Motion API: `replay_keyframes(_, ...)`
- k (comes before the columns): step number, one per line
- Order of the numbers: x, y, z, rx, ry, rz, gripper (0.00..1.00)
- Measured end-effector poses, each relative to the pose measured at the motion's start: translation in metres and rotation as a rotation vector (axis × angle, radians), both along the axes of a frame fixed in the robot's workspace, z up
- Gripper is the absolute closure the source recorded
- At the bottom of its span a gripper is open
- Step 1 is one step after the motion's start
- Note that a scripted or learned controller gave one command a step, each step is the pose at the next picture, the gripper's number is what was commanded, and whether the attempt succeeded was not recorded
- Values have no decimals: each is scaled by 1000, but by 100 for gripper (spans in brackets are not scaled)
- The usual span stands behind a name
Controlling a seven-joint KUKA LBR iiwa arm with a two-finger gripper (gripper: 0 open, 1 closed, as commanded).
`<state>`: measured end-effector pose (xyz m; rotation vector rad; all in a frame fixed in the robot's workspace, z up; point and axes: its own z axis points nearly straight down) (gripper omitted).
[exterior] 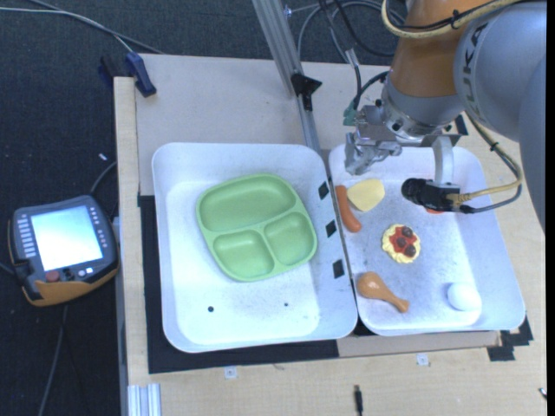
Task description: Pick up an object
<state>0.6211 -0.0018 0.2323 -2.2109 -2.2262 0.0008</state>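
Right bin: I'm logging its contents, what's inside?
The right bin holds a hot dog, yellow wedge, small pizza, drumstick and white egg; the gripper covers its far corner.

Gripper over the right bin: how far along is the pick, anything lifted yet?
Done: the gripper is positioned over the right bin, just above the yellow food piece. In hand: nothing visibly between its fingers. Left: grasp and lift; the sausage, mini pizza, drumstick and white egg lie on the bin floor.
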Motion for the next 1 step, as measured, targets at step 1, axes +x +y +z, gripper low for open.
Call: replay_keyframes(1, -6, 62, -4, 0, 0, 0, 100)
